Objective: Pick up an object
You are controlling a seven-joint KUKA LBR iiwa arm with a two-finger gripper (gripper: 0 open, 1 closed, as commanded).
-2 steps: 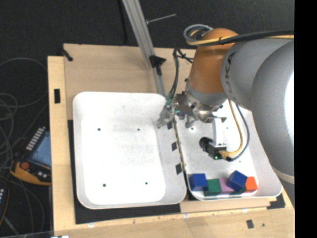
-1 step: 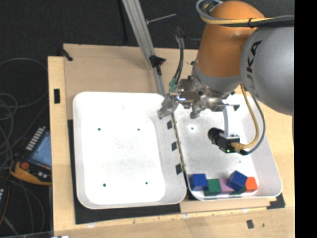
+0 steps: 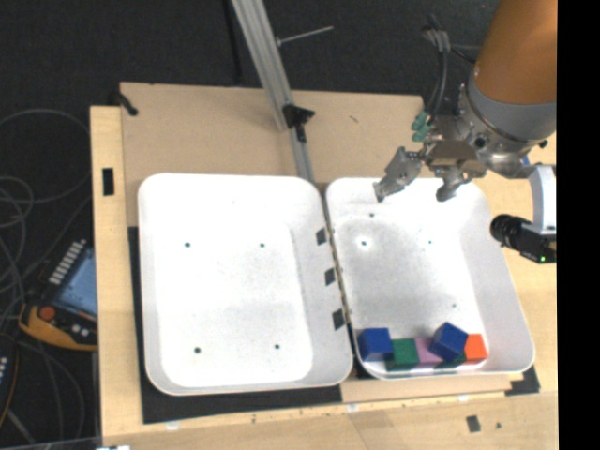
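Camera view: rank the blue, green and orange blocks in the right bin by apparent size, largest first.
1. The two blue cube blocks, left and right, look about alike; I won't rank them.
2. Green cube block, slightly smaller.
3. Orange block, smallest as seen, though the right blue one partly hides it.

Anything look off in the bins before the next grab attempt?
Nothing damaged or spilled. The blocks are all crowded against the right bin's near wall, one blue block tilted atop the others. The end effector hangs open over the far edge, holding nothing.
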